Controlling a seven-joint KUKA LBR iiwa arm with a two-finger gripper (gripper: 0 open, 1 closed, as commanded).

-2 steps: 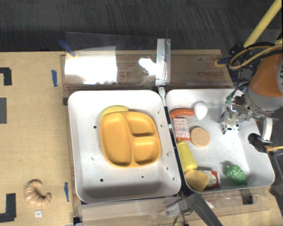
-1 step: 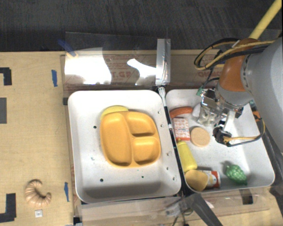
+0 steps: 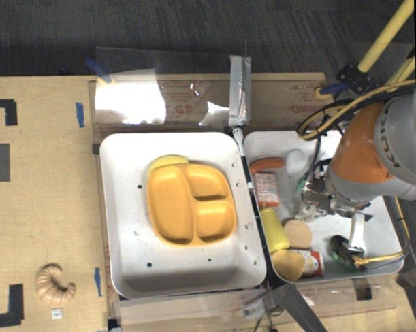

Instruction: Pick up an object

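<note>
Clutter crowds the right white bin (image 3: 384, 241) along its left wall: a yellow plastic bottle (image 3: 273, 229), a round tan disc (image 3: 297, 232) and a red-labelled packet (image 3: 266, 187), all within reach of the grey arm's gripper (image 3: 318, 199), which hangs just beside them; whether it is spread or pressed together cannot be told. A yellow divided plastic tray (image 3: 191, 202) lies centred in the left white bin (image 3: 123, 165).

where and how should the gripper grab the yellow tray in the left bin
Probably by the rim. The yellow tray lies flat, open side up, in the middle of the left bin, too wide to span. Come straight down over its right edge, the side nearest the arm, with one finger inside the small right compartment and one outside the wall. The bare bin floor around it leaves room for the outer finger.
</note>
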